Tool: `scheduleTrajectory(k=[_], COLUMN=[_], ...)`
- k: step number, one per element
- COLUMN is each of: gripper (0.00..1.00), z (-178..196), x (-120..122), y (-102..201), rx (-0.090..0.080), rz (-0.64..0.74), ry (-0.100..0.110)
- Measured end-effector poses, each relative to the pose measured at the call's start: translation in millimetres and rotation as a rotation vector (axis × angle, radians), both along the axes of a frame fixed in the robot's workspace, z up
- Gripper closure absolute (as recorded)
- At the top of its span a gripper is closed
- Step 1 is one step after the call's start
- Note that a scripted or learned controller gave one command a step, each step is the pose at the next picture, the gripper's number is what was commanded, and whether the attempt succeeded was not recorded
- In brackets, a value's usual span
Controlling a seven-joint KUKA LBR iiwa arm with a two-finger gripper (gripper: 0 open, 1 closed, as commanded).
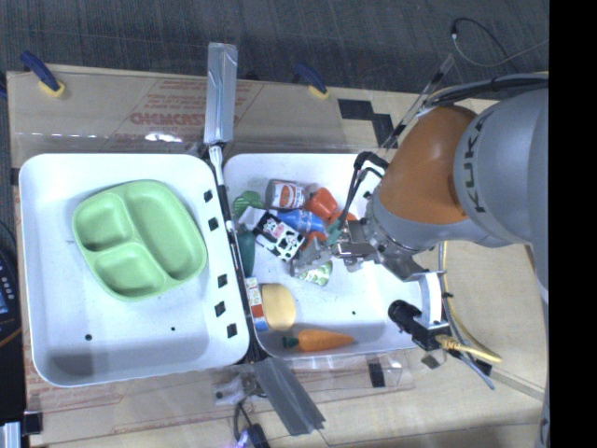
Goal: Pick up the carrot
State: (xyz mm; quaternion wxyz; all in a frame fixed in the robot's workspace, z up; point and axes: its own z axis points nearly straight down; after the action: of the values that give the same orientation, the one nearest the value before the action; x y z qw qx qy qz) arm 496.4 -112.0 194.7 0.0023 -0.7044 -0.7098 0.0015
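Observation:
The carrot (323, 340) is orange with a dark green stub at its left end. It lies flat along the front wall of the right bin (364, 320). My gripper (328, 250) hangs over the middle of that bin, well behind the carrot and apart from it. It reaches down into a pile of small objects, and its tip is lost among them. The grey arm with its orange band (424, 180) covers the bin's right side.
The pile holds a can (286, 195), a red item (325, 202), a blue bottle (304, 220), a black-and-white box (279, 234) and a green-and-white packet (318, 273). A pale yellow round object (277, 306) sits left of the carrot. A green divided plate (140, 239) lies in the left bin.

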Motion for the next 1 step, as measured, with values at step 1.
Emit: scheduleTrajectory(k=[1], gripper=[0.0], z=[-102.7], x=[-7.7], y=[14.4], rx=[-0.003], rz=[0.163], ry=[-0.006])
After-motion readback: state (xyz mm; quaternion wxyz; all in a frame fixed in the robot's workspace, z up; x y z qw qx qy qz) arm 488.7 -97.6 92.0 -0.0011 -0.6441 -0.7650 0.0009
